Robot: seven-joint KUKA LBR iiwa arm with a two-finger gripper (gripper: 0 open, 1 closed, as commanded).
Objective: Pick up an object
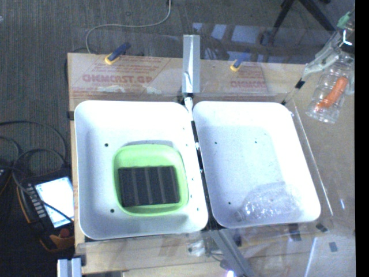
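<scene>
Gripper (322, 111) is hanging off past the right bin's (248, 131) far right corner, over the bench (132, 79) and not over either bin. It looks faint and washed out there, with the orange band showing just above it. Honestly can't tell if it's released or clenched, and I don't see anything in it.

Stuff to pick from, as far as I can make out:
- green tray (151, 179) with dark slats, sitting in the left bin (86, 154) toward its near edge, pretty much centred between the side walls
- clear crumpled plastic thing (266, 202) in the right bin, tucked into the near right corner, close to the rim

So my read is nothing's been grabbed yet and the whole approach is still ahead.

What I'd worry about: the clear thing is the closer target, but it's see-through and nearly vanishes against the white floor, so a descent could easily land beside it. It's also hugging the corner, so the bin wall could get bumped or block one side of the grasp. And crinkly plastic probably just squashes and slips out.

The green tray is easy to see but looks wide and low. A two-finger grasp across the middle probably won't span it, so it'd need to catch a rim, and a rim grab could tip it and drop it.
</scene>
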